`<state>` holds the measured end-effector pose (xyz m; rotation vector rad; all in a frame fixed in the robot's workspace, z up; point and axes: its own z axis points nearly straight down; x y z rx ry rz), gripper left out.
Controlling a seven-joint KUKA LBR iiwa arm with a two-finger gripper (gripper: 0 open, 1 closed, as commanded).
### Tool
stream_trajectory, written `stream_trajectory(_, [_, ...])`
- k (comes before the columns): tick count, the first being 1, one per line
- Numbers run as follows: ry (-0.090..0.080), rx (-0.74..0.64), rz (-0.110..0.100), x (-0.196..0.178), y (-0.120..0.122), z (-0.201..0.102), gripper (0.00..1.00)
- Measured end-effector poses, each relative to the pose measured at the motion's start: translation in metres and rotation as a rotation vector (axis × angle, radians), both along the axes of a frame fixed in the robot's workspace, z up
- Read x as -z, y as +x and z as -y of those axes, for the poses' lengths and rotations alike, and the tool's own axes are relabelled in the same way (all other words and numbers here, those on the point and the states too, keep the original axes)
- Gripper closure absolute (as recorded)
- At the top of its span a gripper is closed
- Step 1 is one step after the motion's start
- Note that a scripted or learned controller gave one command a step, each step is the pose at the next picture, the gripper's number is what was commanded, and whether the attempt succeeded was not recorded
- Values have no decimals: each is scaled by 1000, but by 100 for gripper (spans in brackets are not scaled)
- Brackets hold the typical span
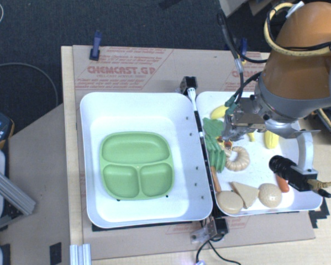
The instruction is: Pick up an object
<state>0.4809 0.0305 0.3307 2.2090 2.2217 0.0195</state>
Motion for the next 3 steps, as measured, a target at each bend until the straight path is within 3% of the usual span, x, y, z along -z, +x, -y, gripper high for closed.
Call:
stream_trajectory(1, [-2,0,-21,37,-2,-45,100])
stream_trajectory(2, [-3,11,3,-95,0,18,100])
stream_trajectory(3, [-2,1,-15,-86,-2,-29,100])
